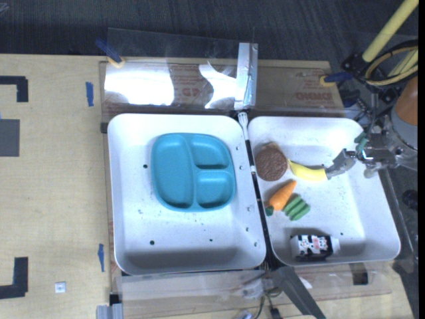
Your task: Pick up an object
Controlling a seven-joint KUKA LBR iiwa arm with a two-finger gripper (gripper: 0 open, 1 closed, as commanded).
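The right bin [372, 211] holds a yellow banana [307, 171], a brown round patty [270, 162], an orange carrot [281, 196], a green ridged piece [297, 208] and a black-and-white carton [312, 244] lying on its side near the front wall. My gripper [352, 169] hangs over the bin's right half, open, with nothing between its fingers. Its left finger [337, 163] points at the banana's right end and is at or just short of it. The arm's wrist sits at the bin's right rim.
A blue divided plate [194, 171] lies in the left bin [126, 198]. A clear panel with a metal bracket [246, 75] stands behind the bins. Cables and a yellow hose [392, 25] crowd the far right.
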